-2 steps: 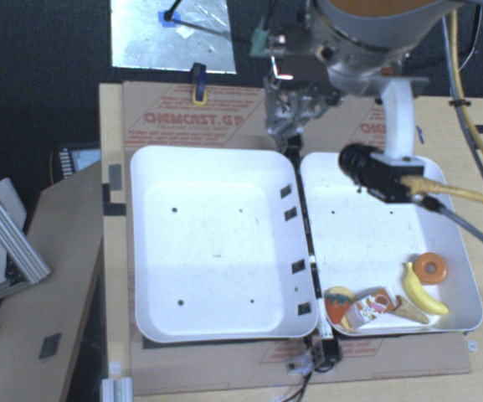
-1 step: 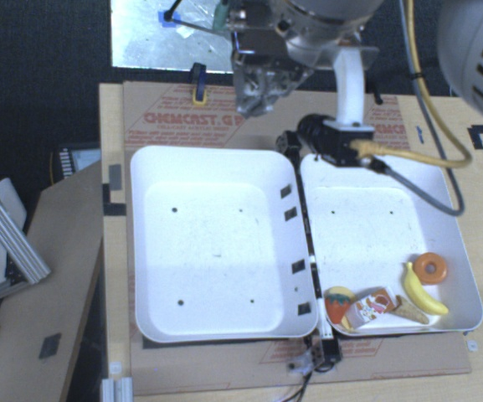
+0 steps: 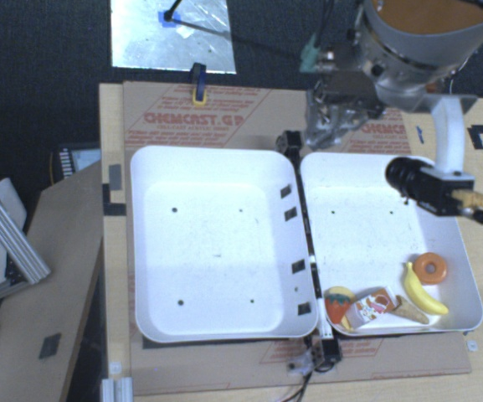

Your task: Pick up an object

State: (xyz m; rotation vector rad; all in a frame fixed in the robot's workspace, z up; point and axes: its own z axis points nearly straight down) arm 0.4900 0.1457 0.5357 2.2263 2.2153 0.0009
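Several small objects lie in the near right corner of the right bin (image 3: 367, 216): a yellow banana (image 3: 425, 293), an orange ring-shaped piece (image 3: 430, 267), a red and orange round item (image 3: 339, 304), a white and red packet (image 3: 371, 308) and a small tan wedge (image 3: 410, 311). My gripper (image 3: 335, 128) hangs high over the far left edge of the right bin, well away from those objects. Nothing shows in it.
The left bin (image 3: 216, 241) sits beside the right one, joined along a black hinged divider (image 3: 304, 241). A black cylinder on a white bracket (image 3: 425, 187) juts from the arm over the right bin's far right. Brown cardboard (image 3: 199, 115) lies under both bins.
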